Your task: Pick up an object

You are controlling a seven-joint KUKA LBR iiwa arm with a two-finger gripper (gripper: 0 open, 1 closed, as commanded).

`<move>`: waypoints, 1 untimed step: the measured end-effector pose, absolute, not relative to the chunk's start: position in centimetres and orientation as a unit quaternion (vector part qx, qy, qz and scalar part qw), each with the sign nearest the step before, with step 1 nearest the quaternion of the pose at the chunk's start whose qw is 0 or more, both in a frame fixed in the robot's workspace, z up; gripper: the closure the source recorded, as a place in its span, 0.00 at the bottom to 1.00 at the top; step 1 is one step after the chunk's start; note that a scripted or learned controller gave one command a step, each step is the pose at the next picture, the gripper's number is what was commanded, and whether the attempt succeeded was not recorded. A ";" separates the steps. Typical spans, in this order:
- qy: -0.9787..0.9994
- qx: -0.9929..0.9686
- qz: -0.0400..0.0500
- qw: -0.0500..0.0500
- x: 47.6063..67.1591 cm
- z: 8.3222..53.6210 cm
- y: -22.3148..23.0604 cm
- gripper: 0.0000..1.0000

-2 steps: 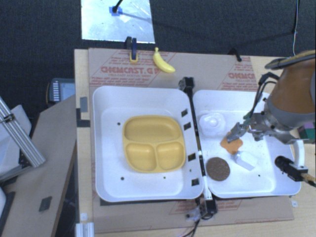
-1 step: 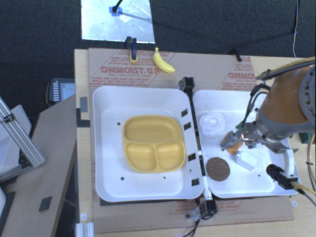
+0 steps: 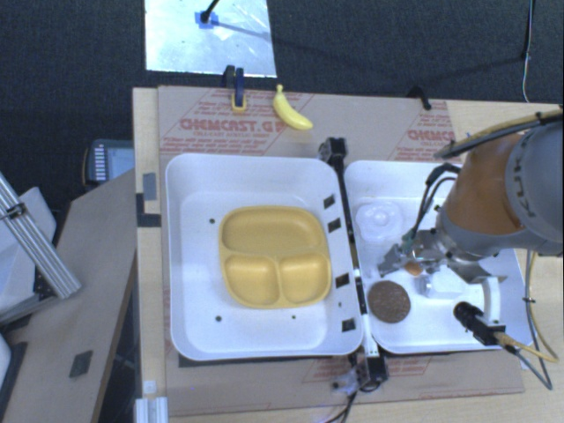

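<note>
Now our gripper (image 3: 407, 261) hangs low in the right white bin (image 3: 493, 331); finger state unreadable.
We risk nudging the brown round disc (image 3: 389, 300) at the near edge or missing the clear plastic cup (image 3: 377, 219).

A round brown disc (image 3: 389, 300) lies flat in the right bin (image 3: 401, 342).

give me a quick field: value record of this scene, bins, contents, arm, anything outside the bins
left bin: holds a yellow divided tray, three compartments
right bin: holds a brown round disc near its front edge and a clear plastic item toward the back
arm: reaches in from the right, over the right bin
gripper: low over the right bin, just above the disc in the image
outside bins: a banana on the board behind the left bin
</note>
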State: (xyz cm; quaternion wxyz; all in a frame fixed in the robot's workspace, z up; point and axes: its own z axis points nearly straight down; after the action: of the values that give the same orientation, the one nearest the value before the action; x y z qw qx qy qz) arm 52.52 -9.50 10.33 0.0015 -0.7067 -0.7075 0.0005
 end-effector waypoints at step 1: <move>-0.708 -0.707 0.000 0.000 52.6 8.4 -9.5 0.00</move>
State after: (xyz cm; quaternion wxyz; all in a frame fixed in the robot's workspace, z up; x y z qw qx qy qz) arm 52.57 -9.48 8.39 0.0003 -0.7066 -0.7076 0.0000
